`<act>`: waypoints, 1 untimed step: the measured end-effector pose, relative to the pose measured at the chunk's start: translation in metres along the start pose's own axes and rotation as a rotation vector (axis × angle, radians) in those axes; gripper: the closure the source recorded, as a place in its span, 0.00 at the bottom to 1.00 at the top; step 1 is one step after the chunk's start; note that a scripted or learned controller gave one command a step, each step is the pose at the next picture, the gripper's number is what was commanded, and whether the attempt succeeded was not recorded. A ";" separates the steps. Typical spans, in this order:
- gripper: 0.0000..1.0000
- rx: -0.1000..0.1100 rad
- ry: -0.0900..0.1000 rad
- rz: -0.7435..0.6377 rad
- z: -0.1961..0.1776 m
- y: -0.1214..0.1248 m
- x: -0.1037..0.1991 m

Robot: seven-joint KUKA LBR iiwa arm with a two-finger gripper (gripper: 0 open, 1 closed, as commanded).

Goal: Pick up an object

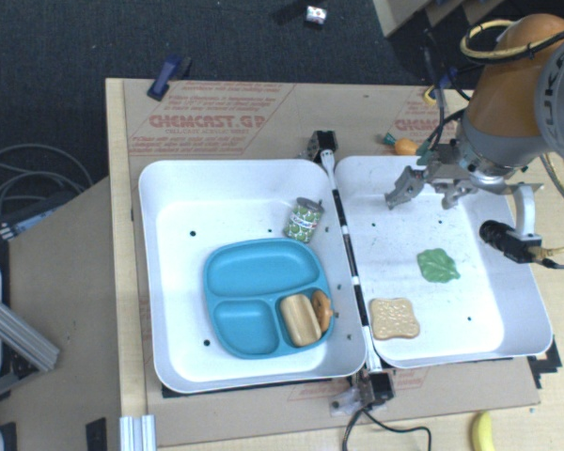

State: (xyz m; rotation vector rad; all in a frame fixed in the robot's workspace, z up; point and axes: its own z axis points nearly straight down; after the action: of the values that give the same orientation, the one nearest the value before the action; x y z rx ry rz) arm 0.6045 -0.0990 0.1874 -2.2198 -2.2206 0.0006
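My gripper point(425, 192) hangs over the far part of the right bin point(517, 332), its two fingers spread apart with nothing between them. A crumpled green piece point(438, 265) lies in that bin, below and slightly right of the gripper. A tan cracker-like slab point(394, 318) rests near the bin's front left corner. In the left bin point(169, 252) a blue divided plate point(258, 294) holds a brown roll point(304, 318) in its right compartment. A small green-patterned can point(304, 220) stands just behind the plate.
The arm's black side attachment point(508, 238) overhangs the right bin's right side. A small orange item point(406, 144) lies on the bench behind the bins, and a blue item point(169, 76) at the bench's far left corner. A black clip point(322, 144) sits at the divider's far end.
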 end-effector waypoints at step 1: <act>0.00 0.001 -0.001 0.001 0.031 -0.031 -0.058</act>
State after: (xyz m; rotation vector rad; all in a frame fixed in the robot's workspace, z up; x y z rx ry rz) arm 0.5731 -0.1574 0.1569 -2.2215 -2.2192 0.0024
